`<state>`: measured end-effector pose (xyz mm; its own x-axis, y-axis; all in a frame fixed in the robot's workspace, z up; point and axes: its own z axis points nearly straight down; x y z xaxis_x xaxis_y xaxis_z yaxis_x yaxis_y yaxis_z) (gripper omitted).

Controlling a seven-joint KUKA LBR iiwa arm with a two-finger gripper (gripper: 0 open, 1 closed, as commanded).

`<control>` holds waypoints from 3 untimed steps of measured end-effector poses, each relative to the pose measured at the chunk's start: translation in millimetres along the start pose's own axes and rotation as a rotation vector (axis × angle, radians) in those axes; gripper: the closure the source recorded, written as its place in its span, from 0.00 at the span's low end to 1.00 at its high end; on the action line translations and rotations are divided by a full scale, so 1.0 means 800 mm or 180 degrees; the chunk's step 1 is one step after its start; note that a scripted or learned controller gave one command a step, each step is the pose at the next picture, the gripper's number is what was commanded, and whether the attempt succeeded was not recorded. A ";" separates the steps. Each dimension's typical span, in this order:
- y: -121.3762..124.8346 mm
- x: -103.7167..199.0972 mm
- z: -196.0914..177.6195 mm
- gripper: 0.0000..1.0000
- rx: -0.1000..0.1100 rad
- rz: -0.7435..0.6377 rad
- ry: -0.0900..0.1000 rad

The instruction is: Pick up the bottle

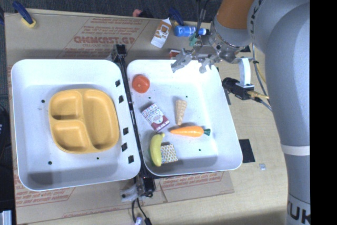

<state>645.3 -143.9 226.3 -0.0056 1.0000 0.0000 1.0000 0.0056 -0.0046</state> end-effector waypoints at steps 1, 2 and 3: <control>0.000 0.001 -0.013 1.00 0.0007 -0.0016 0.0001; -0.093 -0.023 -0.094 1.00 -0.0002 -0.0764 0.0001; -0.213 -0.084 -0.126 1.00 -0.0005 -0.0527 -0.0001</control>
